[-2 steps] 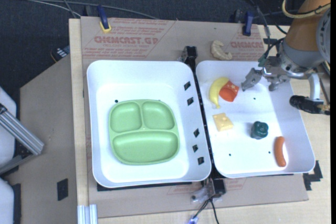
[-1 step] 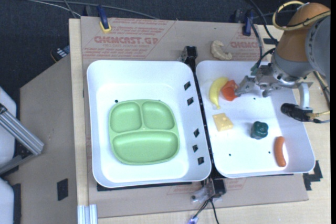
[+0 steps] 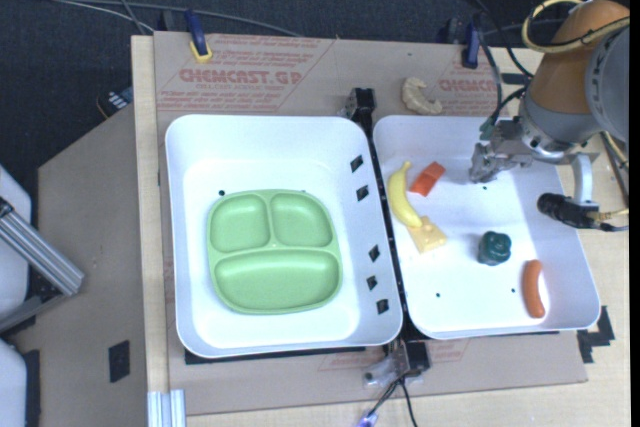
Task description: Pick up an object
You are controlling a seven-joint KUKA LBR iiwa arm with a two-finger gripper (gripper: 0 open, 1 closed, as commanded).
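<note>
In the right bin (image 3: 560, 315) lie a yellow banana (image 3: 401, 196), a small orange-red block (image 3: 428, 179), a pale yellow piece (image 3: 430, 237), a dark green round object (image 3: 494, 248) and an orange sausage-shaped piece (image 3: 534, 288). My gripper (image 3: 485, 167) hangs over the bin's back part, to the right of the orange-red block and apart from it. Nothing shows between its tips.
The left bin (image 3: 190, 215) holds a green divided plate (image 3: 274, 251). A beige object (image 3: 420, 95) lies on the cardboard behind the right bin. Clamps and cables sit along the bench's back edge. The arm's grey body and orange band occupy the right side.
</note>
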